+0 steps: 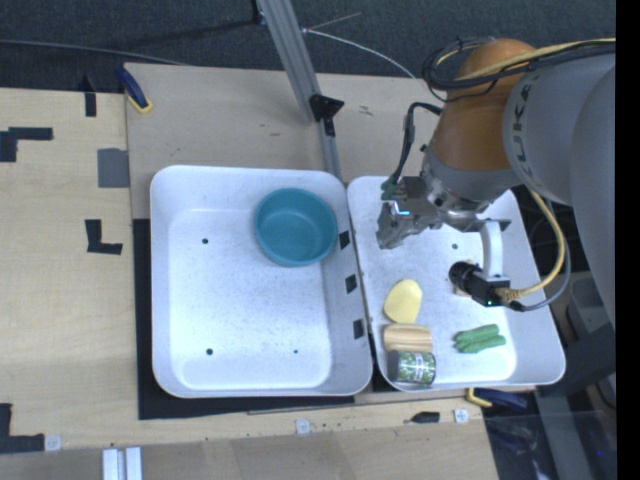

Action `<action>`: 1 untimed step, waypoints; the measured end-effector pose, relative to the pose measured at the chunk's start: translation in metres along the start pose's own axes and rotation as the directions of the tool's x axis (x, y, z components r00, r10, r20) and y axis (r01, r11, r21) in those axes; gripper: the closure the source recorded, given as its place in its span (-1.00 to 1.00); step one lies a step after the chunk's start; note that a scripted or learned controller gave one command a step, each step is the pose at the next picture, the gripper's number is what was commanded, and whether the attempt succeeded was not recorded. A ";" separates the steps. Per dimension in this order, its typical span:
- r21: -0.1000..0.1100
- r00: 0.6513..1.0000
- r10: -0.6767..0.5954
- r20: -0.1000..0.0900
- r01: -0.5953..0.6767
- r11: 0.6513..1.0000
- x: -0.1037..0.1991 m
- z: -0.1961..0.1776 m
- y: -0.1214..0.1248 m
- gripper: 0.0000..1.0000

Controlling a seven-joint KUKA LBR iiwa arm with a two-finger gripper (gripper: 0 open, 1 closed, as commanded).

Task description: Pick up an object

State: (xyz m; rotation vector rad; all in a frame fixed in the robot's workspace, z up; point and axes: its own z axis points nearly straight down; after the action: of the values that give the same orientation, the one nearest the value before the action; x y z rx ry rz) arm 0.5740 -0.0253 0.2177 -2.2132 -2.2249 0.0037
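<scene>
The right bin holds a yellow rounded object, a tan block, a green can lying on its side and a green pod-shaped object, all near its front. My gripper hangs over the bin's rear left part, above and behind the yellow object, clear of it. Nothing shows between its fingers. A blue bowl stands in the left bin at the rear right corner.
A grey metal pole slants from the top of the view down to the gap between the bins. A black fitting with a yellow cable hangs over the right bin's middle. The arm's body covers the bin's rear right.
</scene>
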 end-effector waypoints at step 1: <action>0.000 1.000 -0.002 -0.001 0.002 1.000 0.056 0.007 -0.010 1.00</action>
State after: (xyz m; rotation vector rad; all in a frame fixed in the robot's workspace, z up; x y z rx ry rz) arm 0.5642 0.0307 0.2105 -2.2112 -2.2263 0.0026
